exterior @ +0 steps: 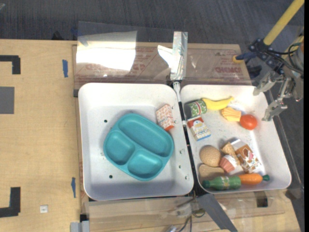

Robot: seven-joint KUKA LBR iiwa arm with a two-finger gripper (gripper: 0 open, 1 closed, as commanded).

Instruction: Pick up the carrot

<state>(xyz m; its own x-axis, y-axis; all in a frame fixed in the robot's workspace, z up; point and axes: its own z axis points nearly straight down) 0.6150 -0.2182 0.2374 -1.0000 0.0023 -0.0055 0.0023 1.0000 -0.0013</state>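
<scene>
Carrot (250, 179) lies at the near edge of the right bin (282, 151), long axis roughly left-right, touching the end of a green bottle (221, 182). Gripper (276, 98) sits over the bin's far right corner, fingers apart and empty — carrot is well apart from it, toward the near side. Same bin holds a banana (217, 102), tomato (248, 122), green can (195, 108), small cartons and bread-like pieces. Left bin (91, 144) holds a teal divided tray (138, 145) and a snack carton (165, 116)
</scene>
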